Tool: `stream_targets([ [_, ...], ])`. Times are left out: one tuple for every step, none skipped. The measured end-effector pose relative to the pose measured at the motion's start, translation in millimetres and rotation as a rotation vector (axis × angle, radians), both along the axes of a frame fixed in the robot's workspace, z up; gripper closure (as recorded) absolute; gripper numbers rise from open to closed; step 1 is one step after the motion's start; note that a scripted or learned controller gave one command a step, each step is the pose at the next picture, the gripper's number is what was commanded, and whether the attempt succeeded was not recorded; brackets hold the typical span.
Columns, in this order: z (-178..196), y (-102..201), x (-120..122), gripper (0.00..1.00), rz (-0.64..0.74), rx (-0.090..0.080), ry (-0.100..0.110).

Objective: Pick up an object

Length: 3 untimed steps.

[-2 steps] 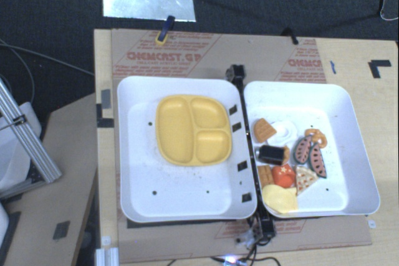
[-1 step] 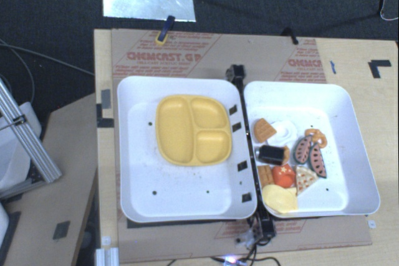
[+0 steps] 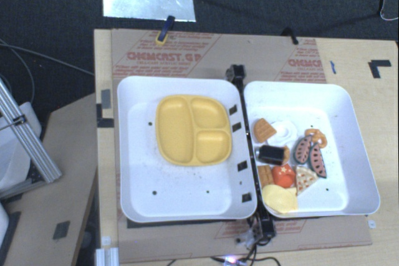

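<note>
Several small toy food pieces lay crowded in the right bin (image 3: pixel 349 109), bunched toward its left and front. Among them were a red tomato (image 3: pixel 283 176), a pale yellow round piece (image 3: pixel 280 199) at the front, a pizza-like wedge (image 3: pixel 305 180), two watermelon slices (image 3: pixel 310 156), a pretzel (image 3: pixel 315 136), a tan bread-like piece (image 3: pixel 264 129), a white dish-shaped item (image 3: pixel 285 131) and a small black block (image 3: pixel 271 153). Many of them touched or overlapped, with the tomato wedged between the pizza-like wedge, the yellow piece and an orange cracker-like piece (image 3: pixel 265 174).

The left bin (image 3: pixel 134 196) held a yellow divided tray (image 3: pixel 192 130), lying flat near its middle, well apart from the cluster. Both bins sat on a cardboard sheet (image 3: pixel 187 54) on the surface.

As for the gripper, its state could not be told at this moment.

The crowding looked like the main risk. Fingers coming down into the cluster could straddle two pieces at once, or push a neighbour aside and knock the target out of line. The flat pieces, such as the watermelon slices and the wedge, seemed likely to slip, offering little height to close on. Pieces close to the bin's left wall might also leave too little room for a finger.
</note>
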<state>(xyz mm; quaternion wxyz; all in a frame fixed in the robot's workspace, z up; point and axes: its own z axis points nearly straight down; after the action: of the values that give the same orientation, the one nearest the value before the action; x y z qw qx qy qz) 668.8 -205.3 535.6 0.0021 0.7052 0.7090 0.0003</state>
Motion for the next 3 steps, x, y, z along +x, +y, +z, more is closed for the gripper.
stream_targets([
  [0.0,0.0,0.0,1.0,0.0,0.0,0.0],
  [0.0,0.1,0.0,1.0,0.0,0.0,0.0],
  [-0.1,0.1,0.0,1.0,0.0,0.0,0.0],
])
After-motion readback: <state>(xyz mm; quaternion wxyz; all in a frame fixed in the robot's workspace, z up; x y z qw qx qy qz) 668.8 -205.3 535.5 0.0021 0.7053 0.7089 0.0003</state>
